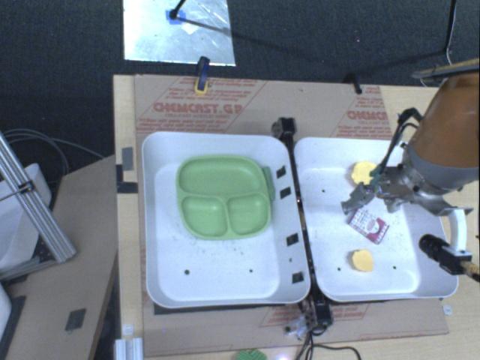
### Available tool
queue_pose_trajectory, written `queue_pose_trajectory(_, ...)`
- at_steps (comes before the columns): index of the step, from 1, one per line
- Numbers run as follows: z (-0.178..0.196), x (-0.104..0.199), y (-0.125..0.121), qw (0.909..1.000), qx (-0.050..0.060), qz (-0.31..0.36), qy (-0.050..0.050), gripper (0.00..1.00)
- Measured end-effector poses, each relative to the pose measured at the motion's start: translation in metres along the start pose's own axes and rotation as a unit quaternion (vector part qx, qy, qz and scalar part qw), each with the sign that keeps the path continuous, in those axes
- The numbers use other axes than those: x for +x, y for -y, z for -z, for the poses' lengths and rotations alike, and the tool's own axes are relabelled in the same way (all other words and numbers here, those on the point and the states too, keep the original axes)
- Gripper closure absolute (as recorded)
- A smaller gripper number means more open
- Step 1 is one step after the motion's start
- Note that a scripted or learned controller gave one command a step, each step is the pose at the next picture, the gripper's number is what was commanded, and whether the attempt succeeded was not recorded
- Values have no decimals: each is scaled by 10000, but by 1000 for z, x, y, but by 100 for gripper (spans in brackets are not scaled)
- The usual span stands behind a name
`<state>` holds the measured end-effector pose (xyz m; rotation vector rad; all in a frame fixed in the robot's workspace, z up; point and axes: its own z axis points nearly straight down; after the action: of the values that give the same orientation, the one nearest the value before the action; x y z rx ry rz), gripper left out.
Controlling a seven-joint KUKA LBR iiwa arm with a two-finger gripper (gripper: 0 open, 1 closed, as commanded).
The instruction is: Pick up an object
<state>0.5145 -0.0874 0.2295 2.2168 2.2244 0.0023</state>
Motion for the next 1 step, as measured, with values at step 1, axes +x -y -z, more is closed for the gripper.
queue_pose_trajectory(1, -34, -72, 24, 10000, 16, -49, 12, 0)
